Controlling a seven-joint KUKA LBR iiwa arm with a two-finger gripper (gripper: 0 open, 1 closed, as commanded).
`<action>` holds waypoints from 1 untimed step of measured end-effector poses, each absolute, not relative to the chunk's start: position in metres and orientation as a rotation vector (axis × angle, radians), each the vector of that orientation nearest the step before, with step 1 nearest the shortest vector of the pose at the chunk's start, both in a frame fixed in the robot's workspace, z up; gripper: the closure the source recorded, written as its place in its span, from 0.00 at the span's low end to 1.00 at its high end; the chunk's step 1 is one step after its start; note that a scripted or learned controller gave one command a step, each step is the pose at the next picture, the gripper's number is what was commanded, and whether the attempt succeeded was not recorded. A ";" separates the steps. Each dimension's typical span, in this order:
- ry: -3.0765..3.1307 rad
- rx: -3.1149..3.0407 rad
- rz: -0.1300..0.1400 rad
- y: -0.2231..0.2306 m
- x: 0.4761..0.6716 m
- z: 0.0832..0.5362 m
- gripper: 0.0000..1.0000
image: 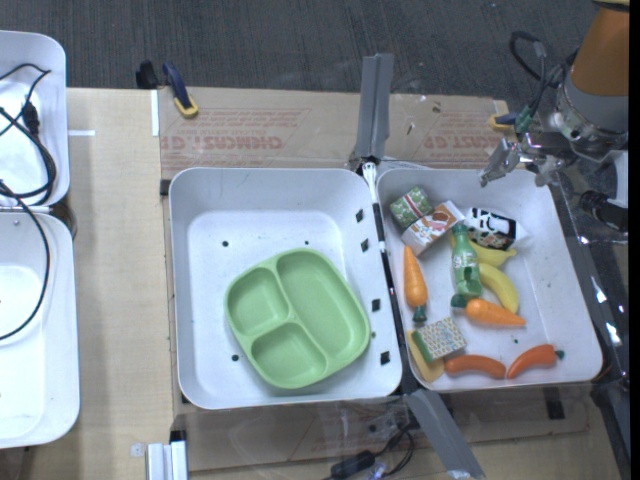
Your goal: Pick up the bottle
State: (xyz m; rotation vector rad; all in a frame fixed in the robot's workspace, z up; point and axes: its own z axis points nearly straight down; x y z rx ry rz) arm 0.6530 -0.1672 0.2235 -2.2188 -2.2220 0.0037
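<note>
Camera view: tool (513, 154) hangs over the back right corner of the right bin (585, 313), carrying nothing.
Tool state: whether it is spread or pressed together cannot be told from this angle.
Bottle: the green bottle (463, 268) lies flat in that bin, forward of the tool and a little to its left, well apart from it.
Crowding: a banana (498, 282) lies touching the bottle on the side nearer the tool; cartons (428, 220) sit at its top end, a carrot (414, 278) on its far side.
Risk: a descent may catch the banana instead, or the smooth round bottle may roll and slip out.
Left bin: a green divided tray (297, 317) rests well beyond the bottle.
Counter: pale wood (110, 268) with cardboard (260, 128) behind the bins.
Room: dark ribbed flooring (280, 18) past the counter.
</note>
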 end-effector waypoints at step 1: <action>-2.122 -2.349 -0.023 -0.137 0.650 0.120 0.00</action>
